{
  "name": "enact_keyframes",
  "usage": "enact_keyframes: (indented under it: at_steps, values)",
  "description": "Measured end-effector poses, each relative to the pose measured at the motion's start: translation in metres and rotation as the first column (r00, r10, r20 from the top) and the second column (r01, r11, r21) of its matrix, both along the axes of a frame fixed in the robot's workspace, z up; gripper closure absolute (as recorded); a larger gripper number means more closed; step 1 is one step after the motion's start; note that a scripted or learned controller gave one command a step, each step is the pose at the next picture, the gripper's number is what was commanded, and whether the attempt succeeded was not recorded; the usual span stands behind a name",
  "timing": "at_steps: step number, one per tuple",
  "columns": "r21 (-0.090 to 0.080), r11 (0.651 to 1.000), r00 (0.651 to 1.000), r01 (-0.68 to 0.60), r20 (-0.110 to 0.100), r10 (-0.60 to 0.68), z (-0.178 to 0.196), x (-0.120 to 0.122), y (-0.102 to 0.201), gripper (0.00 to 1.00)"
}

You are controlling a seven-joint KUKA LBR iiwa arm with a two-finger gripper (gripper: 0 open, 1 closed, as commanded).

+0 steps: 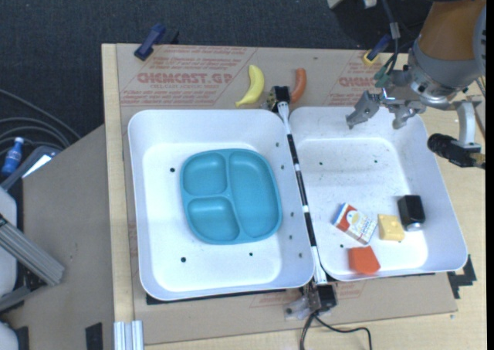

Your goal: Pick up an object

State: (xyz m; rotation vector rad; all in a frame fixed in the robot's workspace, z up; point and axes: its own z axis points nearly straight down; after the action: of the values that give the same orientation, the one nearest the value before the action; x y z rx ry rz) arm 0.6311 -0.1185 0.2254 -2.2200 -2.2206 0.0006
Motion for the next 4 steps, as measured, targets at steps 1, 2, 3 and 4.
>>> enact_keyframes:
  at_steps: [1,2,3,4]
  values:
    - [-0.001,1.000,1.000,0.001,0.001,-0.001,-0.141,0.012,-0.015,0.00]
    - [-0.001,1.000,1.000,0.001,0.003,-0.001,-0.130,0.013,-0.015,1.00]
    - [-0.001,1.000,1.000,0.001,0.003,-0.001,-0.130,0.012,-0.015,0.00]
    - [0.000,1.000,1.000,0.001,-0.001,-0.001,-0.141,-0.100,-0.003,0.00]
